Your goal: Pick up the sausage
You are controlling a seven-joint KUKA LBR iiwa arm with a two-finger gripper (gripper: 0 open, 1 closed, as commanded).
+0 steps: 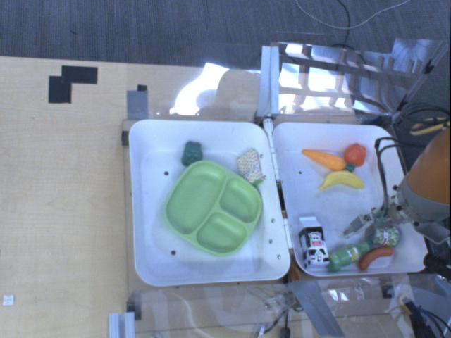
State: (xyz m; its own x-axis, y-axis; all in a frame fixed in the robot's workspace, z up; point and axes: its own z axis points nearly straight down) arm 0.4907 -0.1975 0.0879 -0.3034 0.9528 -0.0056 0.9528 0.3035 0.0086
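Sausage [375, 256] lies in the right bin [289, 189], close to that bin's near right corner, its reddish-brown body slightly curved and pointing toward the near wall. Just beside it on the left rests a green bottle [348, 255], lying on its side along the near wall; whether the two touch cannot be told. At the near left corner of the same bin stands a small black-and-white carton [314, 245]. Toward the far wall lie an orange carrot [323, 158], a red tomato-like piece [355, 154] just beside the carrot's right end, and a yellow banana [341, 182] below them.

Arm [431, 182], with its orange band, enters over the right wall of the right bin. Hand [378, 225] hangs low over the near right part of that bin, directly above the sausage and the bottle's cap end. Metal fingers [358, 223] splay to the left, but it cannot be told how far apart they stand, nor whether anything is caught between them; the sausage appears to rest on the bin floor.

Left bin [141, 210] carries a green divided plate [213, 207] near its middle, a dark green object [192, 153] toward the far wall, and a patterned cloth-like item [249, 165] near the far right corner. Both bins sit on the wooden surface [63, 210].
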